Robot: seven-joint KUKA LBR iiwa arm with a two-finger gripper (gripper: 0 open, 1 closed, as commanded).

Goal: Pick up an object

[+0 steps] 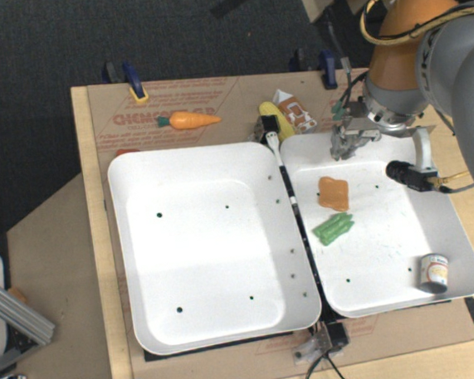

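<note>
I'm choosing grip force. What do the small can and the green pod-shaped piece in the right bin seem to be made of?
Small can: probably metal under a paper label; its rim shines grey. Green pod-shaped piece: likely moulded plastic toy food, judging by its even colour and slight sheen, though it could be rubber.

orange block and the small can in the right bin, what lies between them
In the camera view, the green piece lies just below the orange block; beyond it, bare white floor of the right bin runs to the small can.
</note>
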